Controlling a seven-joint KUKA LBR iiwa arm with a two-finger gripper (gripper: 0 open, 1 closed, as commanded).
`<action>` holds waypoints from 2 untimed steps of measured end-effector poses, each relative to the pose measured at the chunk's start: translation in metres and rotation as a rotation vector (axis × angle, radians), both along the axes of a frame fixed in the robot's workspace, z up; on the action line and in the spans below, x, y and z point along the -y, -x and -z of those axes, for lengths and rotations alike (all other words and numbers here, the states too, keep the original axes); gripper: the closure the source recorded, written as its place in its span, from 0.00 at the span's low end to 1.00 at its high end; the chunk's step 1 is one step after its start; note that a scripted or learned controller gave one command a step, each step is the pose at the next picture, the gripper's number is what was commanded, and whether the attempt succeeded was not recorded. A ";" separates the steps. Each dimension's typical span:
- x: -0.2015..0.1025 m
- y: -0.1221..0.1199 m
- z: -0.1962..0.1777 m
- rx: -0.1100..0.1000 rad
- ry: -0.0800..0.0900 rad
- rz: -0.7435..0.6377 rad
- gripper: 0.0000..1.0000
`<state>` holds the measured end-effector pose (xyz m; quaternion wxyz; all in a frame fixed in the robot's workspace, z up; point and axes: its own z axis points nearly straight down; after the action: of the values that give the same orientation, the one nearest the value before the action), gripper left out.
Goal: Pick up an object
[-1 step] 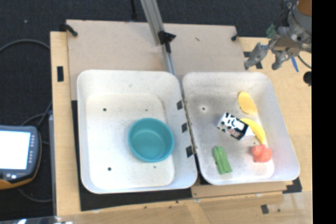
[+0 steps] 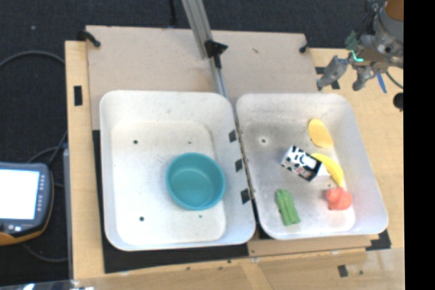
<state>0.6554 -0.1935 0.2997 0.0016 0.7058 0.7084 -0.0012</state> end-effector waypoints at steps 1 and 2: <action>0.001 0.004 0.063 -0.006 -0.002 0.004 0.00; -0.002 0.001 0.124 -0.005 -0.002 0.001 0.00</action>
<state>0.6548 -0.1910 0.1752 -0.0009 0.7062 0.7080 -0.0024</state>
